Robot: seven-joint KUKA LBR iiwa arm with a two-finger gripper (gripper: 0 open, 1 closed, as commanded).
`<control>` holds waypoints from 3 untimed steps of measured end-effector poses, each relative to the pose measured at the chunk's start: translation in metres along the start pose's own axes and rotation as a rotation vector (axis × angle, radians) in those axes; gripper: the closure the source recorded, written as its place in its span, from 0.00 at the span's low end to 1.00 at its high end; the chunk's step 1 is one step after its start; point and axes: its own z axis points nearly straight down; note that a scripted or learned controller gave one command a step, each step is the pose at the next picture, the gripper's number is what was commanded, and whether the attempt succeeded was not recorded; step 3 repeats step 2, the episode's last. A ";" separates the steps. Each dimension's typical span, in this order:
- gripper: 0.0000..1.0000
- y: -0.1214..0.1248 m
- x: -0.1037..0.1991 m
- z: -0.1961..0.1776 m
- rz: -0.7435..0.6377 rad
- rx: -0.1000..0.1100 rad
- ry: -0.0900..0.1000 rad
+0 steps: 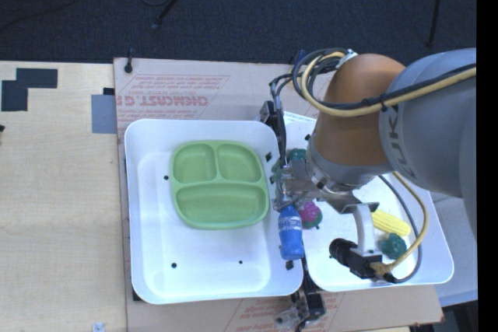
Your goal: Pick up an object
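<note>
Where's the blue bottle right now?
The blue bottle lies at the left edge of the right bin, against the wall shared with the left bin, just beside a magenta ball.

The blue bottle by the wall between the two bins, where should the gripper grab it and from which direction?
Probably across the middle of the blue bottle, coming straight down. It lies on its side, long axis running roughly up and down the view, so fingers should close across its width. The left bin wall sits close on one side and a magenta ball near its top, so clearance looks tight.
</note>
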 end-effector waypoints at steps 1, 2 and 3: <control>1.00 0.004 -0.003 0.000 0.003 0.001 -0.003; 1.00 -0.004 -0.004 0.018 0.006 0.004 -0.003; 1.00 -0.004 -0.004 0.018 0.006 0.004 -0.003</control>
